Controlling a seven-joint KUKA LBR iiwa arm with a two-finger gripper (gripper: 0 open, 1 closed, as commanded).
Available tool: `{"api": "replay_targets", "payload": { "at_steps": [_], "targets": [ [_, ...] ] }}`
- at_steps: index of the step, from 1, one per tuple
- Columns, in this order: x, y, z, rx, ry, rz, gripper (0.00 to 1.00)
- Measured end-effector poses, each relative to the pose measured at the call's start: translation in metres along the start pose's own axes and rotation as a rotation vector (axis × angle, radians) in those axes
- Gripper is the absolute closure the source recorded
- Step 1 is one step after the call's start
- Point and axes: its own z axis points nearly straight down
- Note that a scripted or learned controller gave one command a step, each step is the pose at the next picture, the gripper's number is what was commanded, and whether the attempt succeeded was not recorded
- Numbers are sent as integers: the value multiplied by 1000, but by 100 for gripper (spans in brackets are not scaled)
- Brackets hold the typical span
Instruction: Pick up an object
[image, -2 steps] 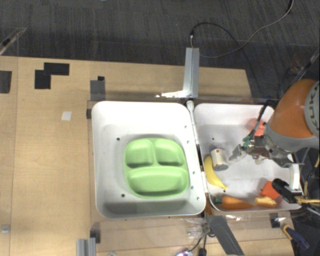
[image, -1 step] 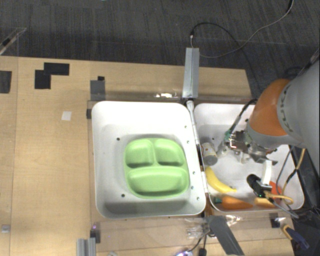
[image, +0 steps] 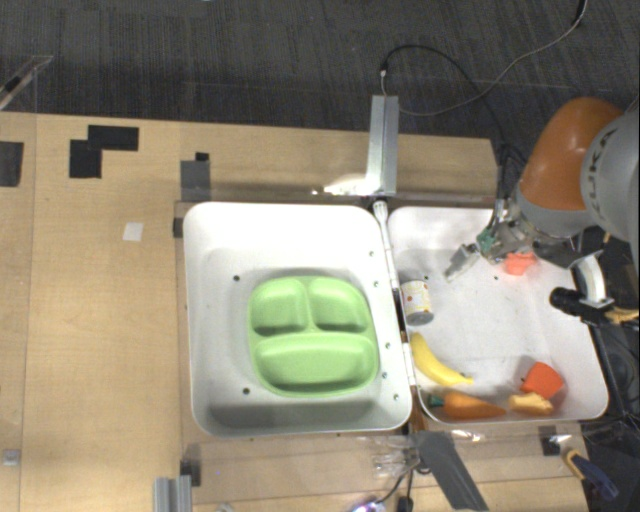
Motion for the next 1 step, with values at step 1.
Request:
{"api": "replay_targets", "payload": {
  "at_steps": [1],
  "targets": [
    [-65,25,-12,0,-1,-59,0]
  ]
}}
